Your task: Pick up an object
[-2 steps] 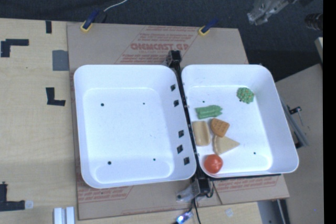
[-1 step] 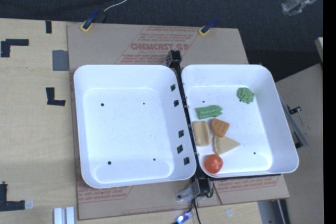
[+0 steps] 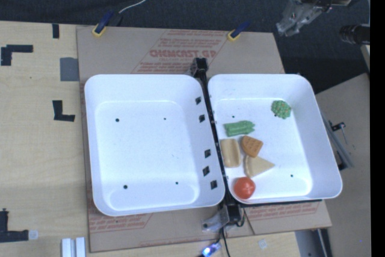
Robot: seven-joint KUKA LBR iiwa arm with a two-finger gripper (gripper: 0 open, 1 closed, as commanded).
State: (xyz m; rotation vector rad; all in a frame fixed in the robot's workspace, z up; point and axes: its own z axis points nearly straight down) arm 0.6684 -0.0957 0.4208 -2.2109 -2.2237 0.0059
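The gripper [image 3: 293, 20] is parked high off the back-right corner of the right bin [image 3: 301, 88]; open or shut can't be told from here. Nothing is held yet. All the pickable stuff is bunched near the divider [image 3: 207, 129]: green piece [image 3: 239, 127], tan block [image 3: 230, 152], orange chunk [image 3: 251, 145], wedge [image 3: 258, 165], tomato [image 3: 243, 188], with broccoli [image 3: 280, 108] set further back-right. Red "CHEMCAST" lettering can be read on the board [image 3: 174, 52] behind the divider

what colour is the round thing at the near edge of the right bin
Red, with a pale spot; the round object shows best in the camera view.
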